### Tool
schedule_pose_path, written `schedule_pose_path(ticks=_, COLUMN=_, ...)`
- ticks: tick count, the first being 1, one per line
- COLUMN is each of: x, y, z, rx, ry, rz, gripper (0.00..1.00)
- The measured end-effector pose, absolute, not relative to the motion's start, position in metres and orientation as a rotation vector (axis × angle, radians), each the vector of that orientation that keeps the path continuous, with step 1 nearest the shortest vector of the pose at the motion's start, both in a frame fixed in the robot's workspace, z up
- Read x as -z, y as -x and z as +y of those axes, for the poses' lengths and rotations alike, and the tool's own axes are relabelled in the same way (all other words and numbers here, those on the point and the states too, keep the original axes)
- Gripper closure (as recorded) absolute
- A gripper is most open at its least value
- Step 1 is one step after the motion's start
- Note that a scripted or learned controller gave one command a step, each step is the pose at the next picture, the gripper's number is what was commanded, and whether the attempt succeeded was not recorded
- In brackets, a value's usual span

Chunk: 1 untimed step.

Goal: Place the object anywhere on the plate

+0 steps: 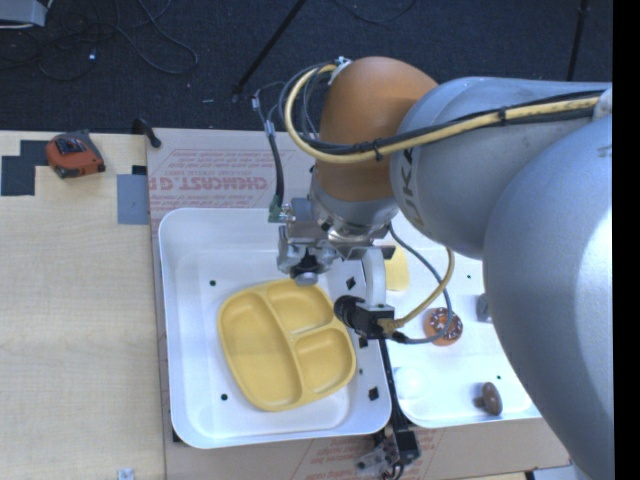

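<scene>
We find the plate (285,346), a yellow one divided into three compartments, lying flat in the left-hand white bin (190,368), toward that bin's right half. Its compartments appear bare; nothing rests on it that we can make out.

Which object is meant for the plate we cannot tell with certainty. Three candidates lie in the right-hand bin (450,408): a small round item with orange and dark speckling (442,325), near the bin's middle; a small brown lump (488,397) nearer the lower edge, well apart from the first; and a pale yellow piece (397,269) at the upper left of that bin, partly hidden behind the arm's hardware. All three are separate from the plate, on the far side of the wall between the bins.

The pincer (318,265) sits at the upper edge of the plate, just above its rear compartments, below the orange band (362,118) of the arm. From this slanted view its tip is masked by the wrist body, so we cannot tell its state, and we see no object in it.

The grey arm (520,198) reaches in from the right and covers much of the right-hand bin. Cables (300,118) loop around the wrist. Both bins rest on the bench (70,308), a light wood surface. A flattened cardboard sheet (215,178) lies under the bins, and a small orange and black item (74,154) sits at the bench's far left corner.
</scene>
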<state>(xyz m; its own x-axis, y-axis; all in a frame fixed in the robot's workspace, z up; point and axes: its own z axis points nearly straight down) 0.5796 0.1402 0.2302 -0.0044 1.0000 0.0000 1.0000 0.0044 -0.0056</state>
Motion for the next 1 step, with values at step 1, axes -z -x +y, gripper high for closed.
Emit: schedule_pose_path(ticks=1, x=-0.2300, y=-0.5795, z=0.1390, rx=-0.008, ry=2.216, rz=-2.221, gripper=0.00)
